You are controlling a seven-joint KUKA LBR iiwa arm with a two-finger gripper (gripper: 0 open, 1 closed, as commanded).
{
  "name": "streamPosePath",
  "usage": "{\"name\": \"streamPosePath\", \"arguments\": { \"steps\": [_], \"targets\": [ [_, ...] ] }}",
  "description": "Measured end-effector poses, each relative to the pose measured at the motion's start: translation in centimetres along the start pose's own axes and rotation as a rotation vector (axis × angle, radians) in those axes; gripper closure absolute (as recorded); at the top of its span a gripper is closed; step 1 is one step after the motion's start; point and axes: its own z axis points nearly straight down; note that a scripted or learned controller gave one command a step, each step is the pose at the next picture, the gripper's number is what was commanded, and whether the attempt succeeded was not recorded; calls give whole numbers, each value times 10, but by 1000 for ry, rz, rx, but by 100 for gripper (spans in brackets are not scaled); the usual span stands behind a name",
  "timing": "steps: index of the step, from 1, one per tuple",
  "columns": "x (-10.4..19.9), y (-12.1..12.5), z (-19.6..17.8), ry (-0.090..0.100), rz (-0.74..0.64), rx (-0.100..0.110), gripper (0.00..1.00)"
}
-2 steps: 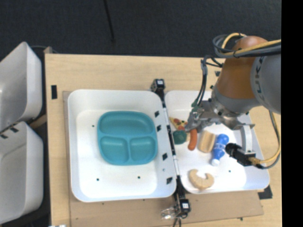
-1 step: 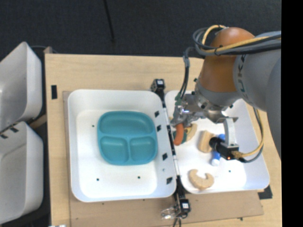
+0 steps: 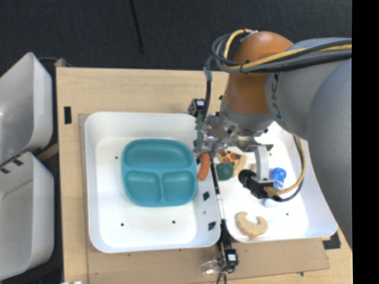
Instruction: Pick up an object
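Right bin (image 3: 296, 220) first: a tan croissant (image 3: 251, 225) nearest the camera, beyond it a blue-and-white bottle (image 3: 276, 179), a green block (image 3: 225, 171) and a carrot (image 3: 203, 167) by the divider. Left of that bin, the other bin (image 3: 106, 229) holds a teal plate (image 3: 159, 172). Gripper (image 3: 220, 152) hangs over the block; grip unreadable.

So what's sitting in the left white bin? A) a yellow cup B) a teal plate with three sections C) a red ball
B: the teal plate, split into three sections, lies flat in the left bin.
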Motion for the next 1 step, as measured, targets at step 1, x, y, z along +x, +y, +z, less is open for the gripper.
{"name": "streamPosePath", "arguments": {
  "steps": [1],
  "targets": [
    [47,19,9,0,1,0,100]
  ]
}}
